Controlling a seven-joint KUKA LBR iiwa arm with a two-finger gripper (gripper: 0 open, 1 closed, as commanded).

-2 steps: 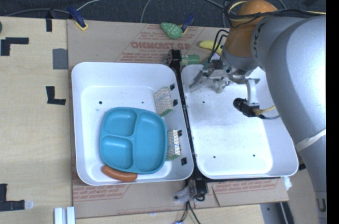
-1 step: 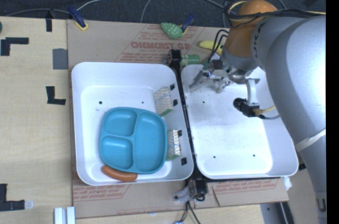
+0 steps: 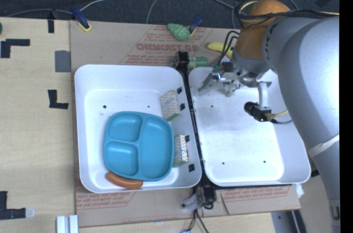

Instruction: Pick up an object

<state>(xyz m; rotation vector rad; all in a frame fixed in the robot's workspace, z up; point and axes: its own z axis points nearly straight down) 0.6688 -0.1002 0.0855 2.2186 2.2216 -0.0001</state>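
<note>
Grey and bulky, the arm (image 3: 309, 61) reached in from the right, its orange band (image 3: 259, 25) at the far side above the wrist. The wrist bent down toward the left, so that the gripper (image 3: 222, 82) hung over the far left corner of the right bin (image 3: 248, 171), close to the divider between the bins. A black cable fitting (image 3: 256, 110) stuck out just near of the wrist.

The gripper's metal parts blurred together against the white floor; whether it was open or closed could not be told, and nothing could be seen in it. The arm's body covered the bin's right wall and ran out of view at the right edge.

Things to pick lay in the left bin (image 3: 91, 116). A blue plate (image 3: 138, 145) with three compartments sat flat in its near half. An orange sausage (image 3: 124, 180) lay touching the plate's near edge. One patterned packet (image 3: 170, 101) lay far of the plate by the divider, and a second packet (image 3: 181, 149) was partly tucked under the plate's right edge. All lay well apart from the gripper.
</note>
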